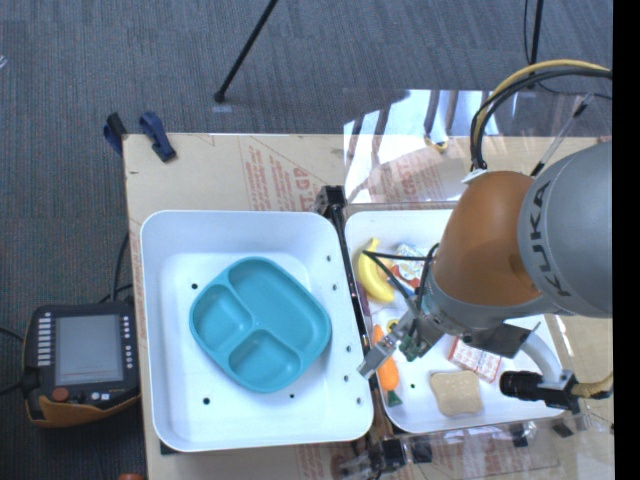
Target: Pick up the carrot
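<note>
Near the right bin's [530, 423] left wall, orange carrot [387, 373] lying on the bin floor, jaws [382, 353] just above and touching it, their state unclear, yellow banana [374, 274] behind, blue divided plate [260, 323] in left bin [160, 268].

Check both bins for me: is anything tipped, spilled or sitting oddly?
Nothing stands out. The blue divided plate lies flat in the left bin. In the right bin, the banana, carrot and bread slice lie loose beneath the gripper, with no spill visible.
</note>
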`<state>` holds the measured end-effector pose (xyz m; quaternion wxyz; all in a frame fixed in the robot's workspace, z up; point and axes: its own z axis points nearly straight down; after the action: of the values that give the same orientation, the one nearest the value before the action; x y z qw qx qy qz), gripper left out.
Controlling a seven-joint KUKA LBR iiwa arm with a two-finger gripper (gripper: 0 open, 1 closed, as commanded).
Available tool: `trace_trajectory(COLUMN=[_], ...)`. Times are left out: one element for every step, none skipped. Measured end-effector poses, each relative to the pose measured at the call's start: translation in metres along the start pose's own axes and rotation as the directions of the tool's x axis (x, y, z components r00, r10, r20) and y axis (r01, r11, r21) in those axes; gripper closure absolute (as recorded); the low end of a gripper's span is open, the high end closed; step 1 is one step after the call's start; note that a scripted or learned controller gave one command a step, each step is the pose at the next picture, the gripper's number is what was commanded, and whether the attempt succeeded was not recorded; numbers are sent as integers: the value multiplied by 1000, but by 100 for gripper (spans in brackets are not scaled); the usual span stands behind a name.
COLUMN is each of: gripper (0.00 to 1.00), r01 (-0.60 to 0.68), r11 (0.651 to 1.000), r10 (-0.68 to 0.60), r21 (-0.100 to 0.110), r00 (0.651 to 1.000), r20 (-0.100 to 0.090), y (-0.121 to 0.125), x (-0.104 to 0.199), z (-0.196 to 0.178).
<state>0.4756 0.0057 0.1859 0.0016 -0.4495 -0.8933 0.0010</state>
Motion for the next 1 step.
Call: trace_trajectory(gripper=[0], r01=[-170], r11=[985], r10=[170], r21=[1], r00=[985], r20=[0], y=[12], x=[0], z=[0])
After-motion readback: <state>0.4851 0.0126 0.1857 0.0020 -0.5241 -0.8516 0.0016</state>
